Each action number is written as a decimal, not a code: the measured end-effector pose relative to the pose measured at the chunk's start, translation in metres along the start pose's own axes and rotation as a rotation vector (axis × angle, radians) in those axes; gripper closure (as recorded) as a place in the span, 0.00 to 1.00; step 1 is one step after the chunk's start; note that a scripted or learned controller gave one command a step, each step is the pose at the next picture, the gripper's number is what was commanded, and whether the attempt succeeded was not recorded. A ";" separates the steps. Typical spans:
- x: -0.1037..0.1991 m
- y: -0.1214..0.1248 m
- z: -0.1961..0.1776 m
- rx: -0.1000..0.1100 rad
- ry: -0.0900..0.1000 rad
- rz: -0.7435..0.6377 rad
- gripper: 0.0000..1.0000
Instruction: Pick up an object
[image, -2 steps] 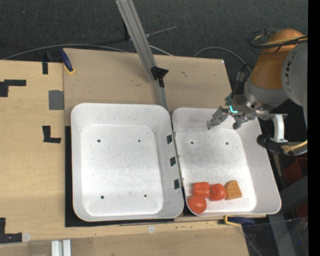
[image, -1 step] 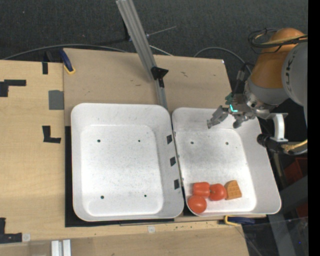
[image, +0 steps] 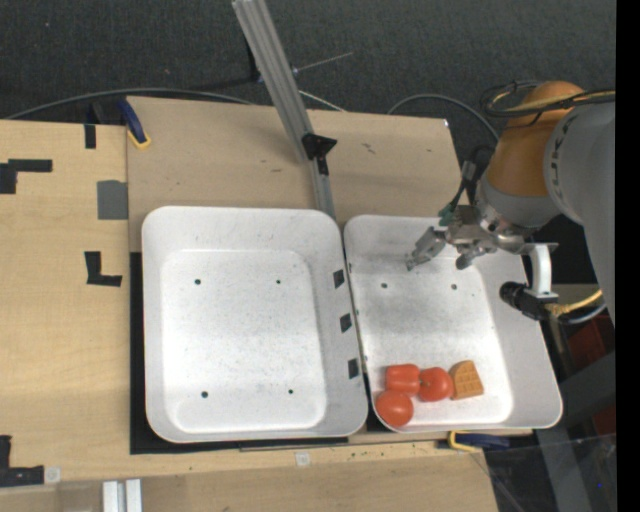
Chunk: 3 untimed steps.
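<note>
Three red pieces lie together at the near edge of the right bin (image: 520, 350): one red piece (image: 403, 377), a second red piece (image: 434, 384) to its right, and a rounder red piece (image: 394, 407) in the near left corner. An orange-tan waffle-like block (image: 466, 379) touches them on the right. My gripper (image: 438, 255) hangs over the far part of the right bin, well away from these objects. Its fingers are spread open with nothing between them.
The left bin (image: 245, 320) sits beside the right one, joined by dark clips along the shared edge. A grey metal bar (image: 290, 95) slants down from the top to the bins' far junction. The arm's grey and orange body (image: 545, 150) fills the upper right.
</note>
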<state>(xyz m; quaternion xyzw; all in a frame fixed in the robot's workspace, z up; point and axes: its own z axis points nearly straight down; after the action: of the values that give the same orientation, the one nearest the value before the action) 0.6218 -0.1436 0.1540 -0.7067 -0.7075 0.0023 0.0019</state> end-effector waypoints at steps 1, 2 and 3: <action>-0.004 0.008 0.052 0.001 0.000 -0.001 0.00; -0.003 0.007 0.066 -0.002 -0.001 -0.001 0.00; -0.002 0.007 0.056 -0.003 -0.001 -0.002 1.00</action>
<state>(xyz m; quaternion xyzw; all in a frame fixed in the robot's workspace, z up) 0.6288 -0.1460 0.0983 -0.7060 -0.7082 0.0017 0.0005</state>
